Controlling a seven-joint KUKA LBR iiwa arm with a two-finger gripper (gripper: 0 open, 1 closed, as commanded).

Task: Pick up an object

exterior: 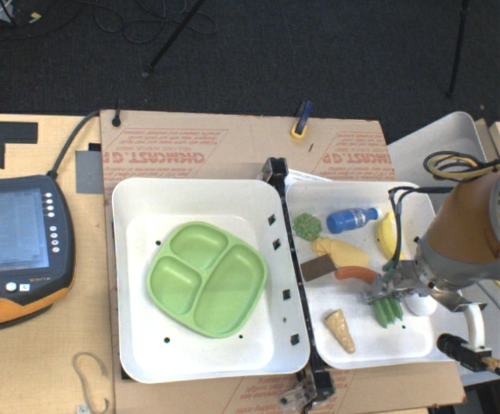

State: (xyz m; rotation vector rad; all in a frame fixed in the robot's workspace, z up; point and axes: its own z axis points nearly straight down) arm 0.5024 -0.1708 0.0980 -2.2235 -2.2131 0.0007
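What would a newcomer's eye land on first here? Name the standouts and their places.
First, the green divided plate lying alone in the left bin. Next, the clutter in the right bin: a blue bottle, a green broccoli piece and an ice cream cone. The arm's orange band hangs over that bin's right side, gripper low by a green object.
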